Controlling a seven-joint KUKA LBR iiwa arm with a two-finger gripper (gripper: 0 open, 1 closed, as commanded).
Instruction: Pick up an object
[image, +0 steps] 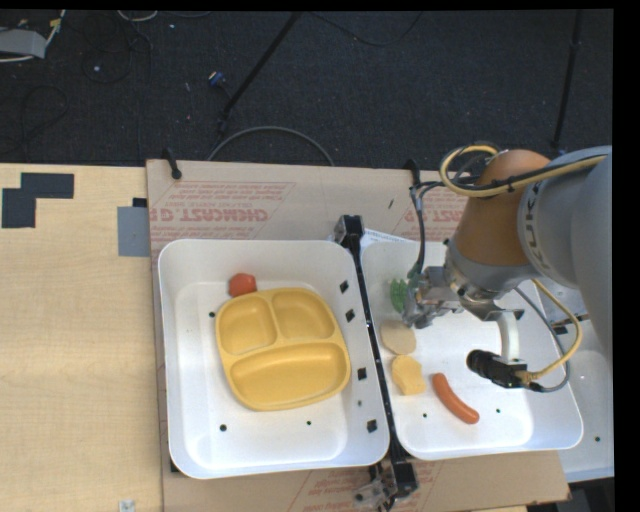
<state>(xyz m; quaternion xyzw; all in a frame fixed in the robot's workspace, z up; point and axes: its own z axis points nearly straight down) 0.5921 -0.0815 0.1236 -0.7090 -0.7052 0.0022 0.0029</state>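
My gripper (420, 303) hangs low over the left part of the right bin (545, 425), under the orange wrist band. A green leafy piece (400, 293) lies just left of it, close to or touching it. A pale round slice (398, 339) lies just below the gripper. A yellow chunk (407, 375) sits further toward the front. An orange-red sausage (455, 397) lies to the right of the chunk. I see nothing held between the fingers.
The left bin (190, 410) holds a yellow divided plate (283, 346) and a small red-orange ball (242, 285) at the plate's back left. A black divider (366, 340) runs between the bins. Cardboard lies under both bins.
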